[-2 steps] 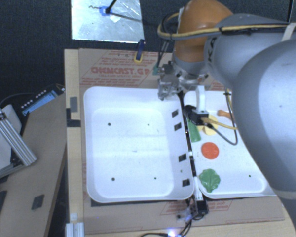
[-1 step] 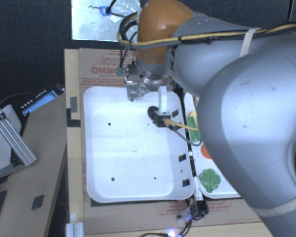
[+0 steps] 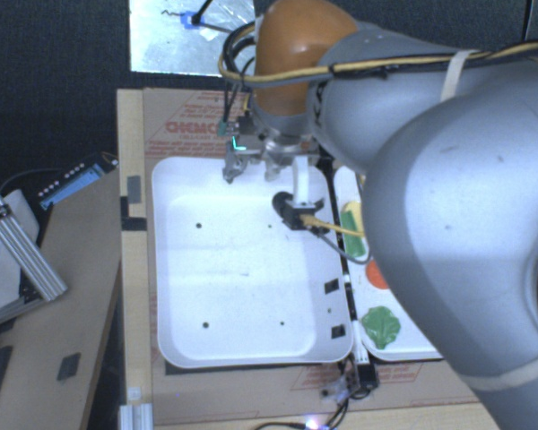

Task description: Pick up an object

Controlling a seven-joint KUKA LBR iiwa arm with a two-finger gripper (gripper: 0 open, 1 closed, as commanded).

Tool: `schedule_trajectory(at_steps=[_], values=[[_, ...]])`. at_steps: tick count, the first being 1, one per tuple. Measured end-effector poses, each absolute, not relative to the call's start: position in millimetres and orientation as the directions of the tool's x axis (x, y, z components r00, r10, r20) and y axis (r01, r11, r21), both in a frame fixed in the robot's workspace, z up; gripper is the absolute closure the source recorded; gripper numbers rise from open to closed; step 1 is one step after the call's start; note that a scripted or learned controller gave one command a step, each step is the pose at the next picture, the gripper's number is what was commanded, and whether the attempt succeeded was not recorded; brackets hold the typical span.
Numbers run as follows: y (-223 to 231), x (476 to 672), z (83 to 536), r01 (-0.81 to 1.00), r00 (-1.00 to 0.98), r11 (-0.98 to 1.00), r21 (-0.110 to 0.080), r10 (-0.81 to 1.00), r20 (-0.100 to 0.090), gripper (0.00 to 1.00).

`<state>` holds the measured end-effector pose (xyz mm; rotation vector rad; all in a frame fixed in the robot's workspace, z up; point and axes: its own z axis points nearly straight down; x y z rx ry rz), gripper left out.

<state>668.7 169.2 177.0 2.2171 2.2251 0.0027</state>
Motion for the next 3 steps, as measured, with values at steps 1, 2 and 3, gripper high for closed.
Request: schedule_trajectory(at_steps=[1, 2, 3], values=[[214, 667.9, 82, 1.0, -0.007, 0.007, 0.001, 1.0, 0.001, 0.0], [212, 669.0, 96, 1.0, -0.006, 0.006, 0.003, 1.0, 0.002, 1.0], [200, 661.4, 84, 1.0, -0.001, 0.001, 0.0, 1.0, -0.001, 1.0]])
